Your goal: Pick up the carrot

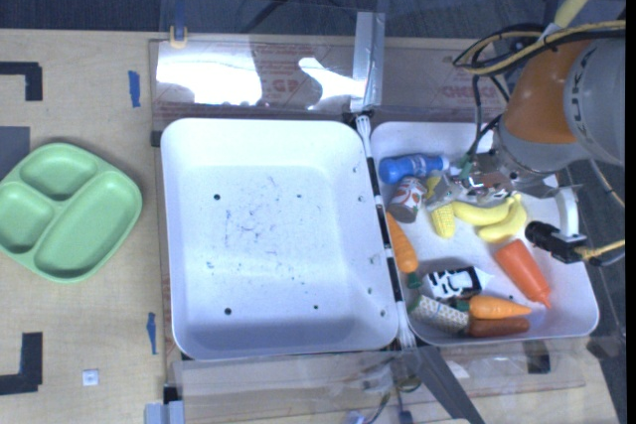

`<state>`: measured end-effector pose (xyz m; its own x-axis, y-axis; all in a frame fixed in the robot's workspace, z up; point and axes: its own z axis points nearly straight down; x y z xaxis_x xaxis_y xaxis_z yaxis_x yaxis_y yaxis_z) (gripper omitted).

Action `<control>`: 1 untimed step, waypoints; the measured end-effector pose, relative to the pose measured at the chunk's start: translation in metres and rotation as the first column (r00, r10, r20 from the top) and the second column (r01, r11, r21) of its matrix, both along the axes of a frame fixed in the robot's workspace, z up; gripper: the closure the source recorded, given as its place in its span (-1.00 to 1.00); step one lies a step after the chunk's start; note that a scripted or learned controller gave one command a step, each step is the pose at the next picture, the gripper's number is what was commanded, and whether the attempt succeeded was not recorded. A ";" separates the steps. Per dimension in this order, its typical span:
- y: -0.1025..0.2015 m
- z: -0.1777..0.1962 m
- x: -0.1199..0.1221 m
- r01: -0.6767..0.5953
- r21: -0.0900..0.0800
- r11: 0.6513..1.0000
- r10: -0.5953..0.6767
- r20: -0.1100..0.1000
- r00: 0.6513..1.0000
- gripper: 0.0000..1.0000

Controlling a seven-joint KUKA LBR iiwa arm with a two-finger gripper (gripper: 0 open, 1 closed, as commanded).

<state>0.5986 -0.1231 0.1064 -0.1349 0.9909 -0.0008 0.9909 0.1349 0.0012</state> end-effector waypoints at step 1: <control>-0.050 0.159 -0.025 0.310 -0.001 0.951 -0.310 0.000 0.951 -1.00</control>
<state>0.5739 -0.1732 0.2649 0.1788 0.9839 -0.0015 0.9839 -0.1788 0.0010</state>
